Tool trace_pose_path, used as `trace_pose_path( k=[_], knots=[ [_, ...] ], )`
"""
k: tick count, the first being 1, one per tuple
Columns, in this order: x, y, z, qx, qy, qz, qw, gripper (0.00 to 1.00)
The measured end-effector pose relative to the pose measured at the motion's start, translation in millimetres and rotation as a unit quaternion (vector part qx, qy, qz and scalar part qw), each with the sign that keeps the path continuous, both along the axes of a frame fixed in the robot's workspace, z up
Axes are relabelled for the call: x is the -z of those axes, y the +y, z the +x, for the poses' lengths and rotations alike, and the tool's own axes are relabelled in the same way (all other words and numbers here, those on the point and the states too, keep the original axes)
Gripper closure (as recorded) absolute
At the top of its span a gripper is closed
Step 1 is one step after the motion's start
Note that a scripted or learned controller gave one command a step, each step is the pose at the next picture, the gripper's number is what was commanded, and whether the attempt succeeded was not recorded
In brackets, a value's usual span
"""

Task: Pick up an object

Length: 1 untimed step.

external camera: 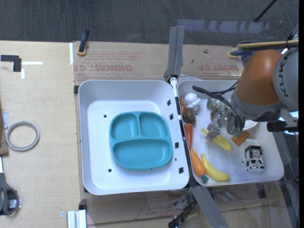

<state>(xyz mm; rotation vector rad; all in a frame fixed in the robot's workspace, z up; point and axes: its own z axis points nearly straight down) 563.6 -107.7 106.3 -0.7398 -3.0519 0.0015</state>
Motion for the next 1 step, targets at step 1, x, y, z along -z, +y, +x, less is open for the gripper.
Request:
trace_pose_path(
  k=[1],
  knots=[
    [-85.7, 77.1, 14.3, 0.049, -0.002, -0.0001, 0.9988, 1.00]
  ],
)
